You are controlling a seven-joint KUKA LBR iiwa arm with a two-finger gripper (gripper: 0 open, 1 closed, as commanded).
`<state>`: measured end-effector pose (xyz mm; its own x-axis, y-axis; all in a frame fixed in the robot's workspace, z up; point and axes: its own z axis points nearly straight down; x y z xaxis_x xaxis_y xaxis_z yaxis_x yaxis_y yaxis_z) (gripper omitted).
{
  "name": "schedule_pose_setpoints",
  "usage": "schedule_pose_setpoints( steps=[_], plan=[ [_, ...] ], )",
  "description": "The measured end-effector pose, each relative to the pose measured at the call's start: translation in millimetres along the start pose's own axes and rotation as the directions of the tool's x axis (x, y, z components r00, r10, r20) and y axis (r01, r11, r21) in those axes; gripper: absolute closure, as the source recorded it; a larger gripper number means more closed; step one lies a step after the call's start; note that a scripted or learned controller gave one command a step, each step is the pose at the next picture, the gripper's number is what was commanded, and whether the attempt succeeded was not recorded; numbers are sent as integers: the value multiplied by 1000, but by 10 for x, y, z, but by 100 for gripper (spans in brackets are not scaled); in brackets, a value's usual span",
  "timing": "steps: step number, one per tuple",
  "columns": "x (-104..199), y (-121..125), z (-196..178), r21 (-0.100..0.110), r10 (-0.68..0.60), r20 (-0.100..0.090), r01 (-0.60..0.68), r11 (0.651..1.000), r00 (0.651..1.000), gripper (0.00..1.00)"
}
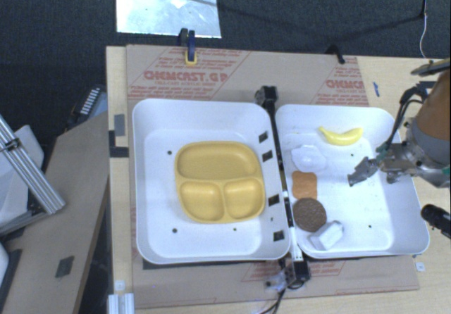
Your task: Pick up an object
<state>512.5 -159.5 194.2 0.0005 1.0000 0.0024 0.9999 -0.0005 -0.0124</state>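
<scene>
Surface: bench topped with printed brown cardboard, bearing two shallow white bins side by side.

Left bin: glossy moulded plastic. Holds one yellow tray, three compartments, smooth, lying flat at the bin's middle.

Right bin: the loose pickable items, gathered along its left side near the divider.
- Banana: yellow, curved, smooth; near the far edge.
- Clear lid: pale, translucent, roundish; just nearer than the banana.
- Orange square: flat, matte, biscuit-like.
- Brown disc: round, rough-textured; just beside the orange square.
- White block: small, boxy; near the bin's near edge.

End effector: grey metal, over the right bin's middle, reaching in from the right edge; nothing visible between its fingers. Whether it is wide or narrow I cannot tell. Likely positioned for a descent; the items lie to its left, apart from it.
</scene>
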Motion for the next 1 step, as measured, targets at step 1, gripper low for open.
schedule_pose_setpoints(
  steps=[1],
  plan=[
    [7,31,-72,-13,-4,2,4,1000,1000,0]
  ],
)
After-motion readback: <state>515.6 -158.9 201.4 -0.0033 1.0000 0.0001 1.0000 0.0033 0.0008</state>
